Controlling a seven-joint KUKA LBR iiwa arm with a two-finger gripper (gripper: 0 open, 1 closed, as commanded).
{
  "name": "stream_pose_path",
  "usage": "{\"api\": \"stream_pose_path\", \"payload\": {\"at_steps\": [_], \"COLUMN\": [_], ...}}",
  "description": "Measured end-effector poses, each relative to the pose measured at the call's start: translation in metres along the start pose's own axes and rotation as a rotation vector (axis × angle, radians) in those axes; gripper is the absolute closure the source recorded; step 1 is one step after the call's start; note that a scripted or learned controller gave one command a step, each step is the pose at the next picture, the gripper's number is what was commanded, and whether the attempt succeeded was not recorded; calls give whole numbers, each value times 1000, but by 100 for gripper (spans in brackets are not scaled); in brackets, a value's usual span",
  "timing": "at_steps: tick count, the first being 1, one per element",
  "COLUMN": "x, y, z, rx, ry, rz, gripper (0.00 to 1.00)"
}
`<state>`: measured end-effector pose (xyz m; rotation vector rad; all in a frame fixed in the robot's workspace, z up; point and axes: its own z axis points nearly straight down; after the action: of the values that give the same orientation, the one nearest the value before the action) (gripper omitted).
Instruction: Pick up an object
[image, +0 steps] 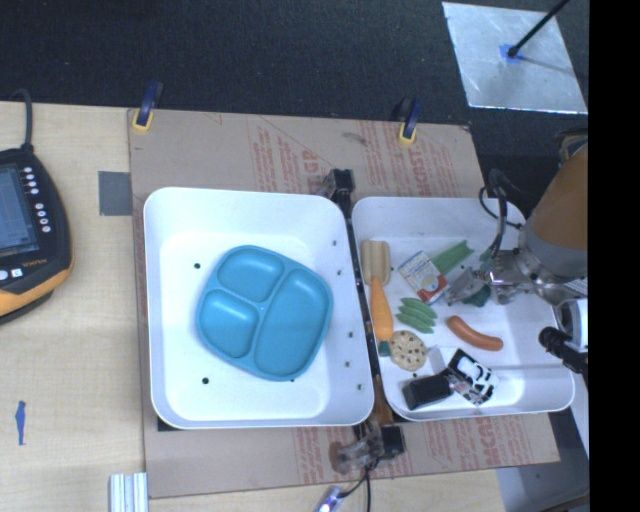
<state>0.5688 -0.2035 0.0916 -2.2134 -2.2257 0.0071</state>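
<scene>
The right bin (520, 400) holds several small items. A wooden spatula (375, 262) and an orange carrot (382, 312) lie along its left wall. A cookie (407, 349) sits below them, with a green pea pod (417, 312) beside it. An orange-red sausage (473, 333) lies mid-bin. A white packet (416, 268) and a green strip (450, 256) rest farther back. Black and white pieces (452, 382) lie at the front. My gripper (468, 290) reaches in from the right, low over the bin, between the green strip and the sausage, above a dark green item (478, 296).
The left bin (175, 400) holds a blue divided plate (264, 311). A black and orange pendant (28, 232) rests on the bench at the far left. Two clamps (146, 108) (407, 120) pin the cardboard at the back.
</scene>
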Motion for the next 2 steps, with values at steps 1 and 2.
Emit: {"api": "stream_pose_path", "payload": {"at_steps": [1, 2], "x": [46, 55], "y": [39, -48], "z": [-1, 0], "rx": [-1, -1], "ry": [1, 1], "rz": [-1, 0], "gripper": [0, 0]}}
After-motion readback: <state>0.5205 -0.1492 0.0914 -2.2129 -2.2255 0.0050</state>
